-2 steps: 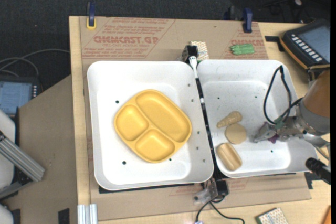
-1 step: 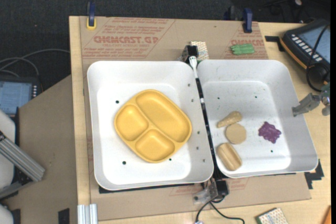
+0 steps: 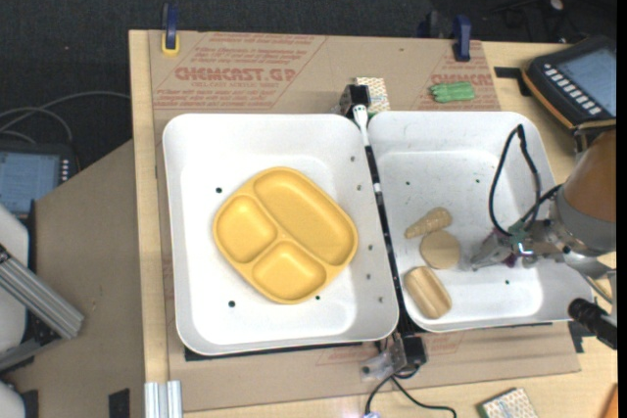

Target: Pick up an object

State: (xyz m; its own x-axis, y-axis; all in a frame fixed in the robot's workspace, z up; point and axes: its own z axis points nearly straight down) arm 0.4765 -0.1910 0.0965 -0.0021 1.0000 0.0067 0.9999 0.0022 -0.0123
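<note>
Three tan food-like pieces lie in the right bin [image 3: 460, 137]: a small elongated one [image 3: 428, 222], a round flat one [image 3: 440, 251] just below it, and a loaf-shaped one [image 3: 427, 293] near the front left corner. My gripper [image 3: 493, 255] sits low in this bin, a short way right of the round piece, and nothing shows in its grasp. The arm [image 3: 593, 201] comes in over the bin's right rim. A yellow divided plate [image 3: 284, 234] lies in the middle of the left bin [image 3: 191, 152].
A black cable [image 3: 509, 166] loops above the right bin from the wrist. On the bench behind the bins lie a green item [image 3: 452, 92] and a small patterned box [image 3: 369, 95]. A pendant screen [image 3: 580, 78] sits at the far right.
</note>
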